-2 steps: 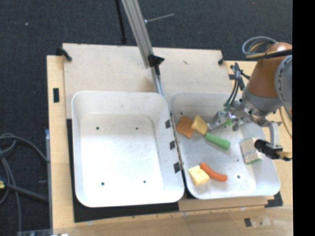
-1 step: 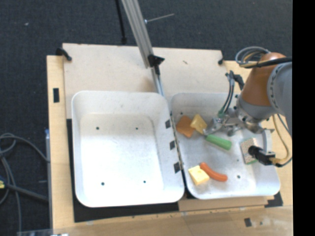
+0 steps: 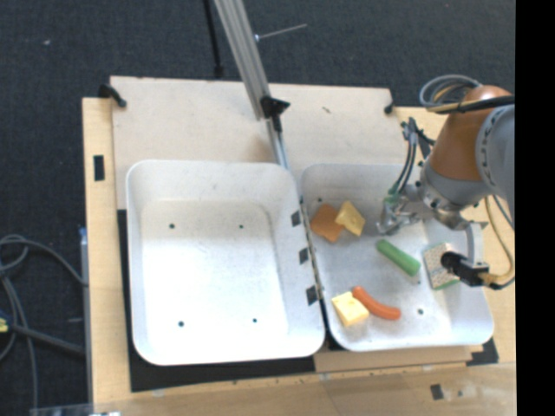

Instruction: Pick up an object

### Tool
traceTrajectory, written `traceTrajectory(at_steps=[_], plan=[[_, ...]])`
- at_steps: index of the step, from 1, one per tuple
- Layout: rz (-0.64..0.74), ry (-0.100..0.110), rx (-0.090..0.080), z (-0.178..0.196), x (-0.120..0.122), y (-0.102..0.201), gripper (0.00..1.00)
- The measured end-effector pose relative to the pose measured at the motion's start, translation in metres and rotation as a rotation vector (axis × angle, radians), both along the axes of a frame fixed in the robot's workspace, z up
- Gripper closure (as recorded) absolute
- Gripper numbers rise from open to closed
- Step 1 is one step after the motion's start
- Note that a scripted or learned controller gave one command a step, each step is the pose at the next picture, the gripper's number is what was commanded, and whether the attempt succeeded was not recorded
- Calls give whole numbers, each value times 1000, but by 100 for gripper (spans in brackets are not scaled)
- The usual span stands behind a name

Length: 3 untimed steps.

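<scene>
The right bin (image 3: 451,328) holds several small items. An orange-brown block (image 3: 325,224) and a yellow wedge (image 3: 351,217) lie together at its left. A green stick (image 3: 398,257) lies near the middle. A yellow block (image 3: 349,308) and an orange carrot-like piece (image 3: 378,305) rest near the front. A speckled green-white pad (image 3: 439,264) lies at the right. My gripper (image 3: 390,219) hangs low over the bin's middle, just above and left of the green stick, right of the yellow wedge. Nothing shows between its fingers.
The left bin (image 3: 147,319) stands beside the right one, sharing a middle wall. A slanted metal rail (image 3: 247,55) rises from behind the bins. The arm's orange band (image 3: 460,141) and cables hang over the right bin's back right corner.
</scene>
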State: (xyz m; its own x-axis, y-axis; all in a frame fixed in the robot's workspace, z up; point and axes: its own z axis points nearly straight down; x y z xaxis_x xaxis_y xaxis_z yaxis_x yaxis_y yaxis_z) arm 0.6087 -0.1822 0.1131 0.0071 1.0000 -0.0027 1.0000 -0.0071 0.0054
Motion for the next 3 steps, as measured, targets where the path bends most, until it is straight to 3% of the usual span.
traceTrajectory(at_steps=[1,3], plan=[[0,-2,2,59,-7,2,100],[11,-3,1,164,4,-7,100]])
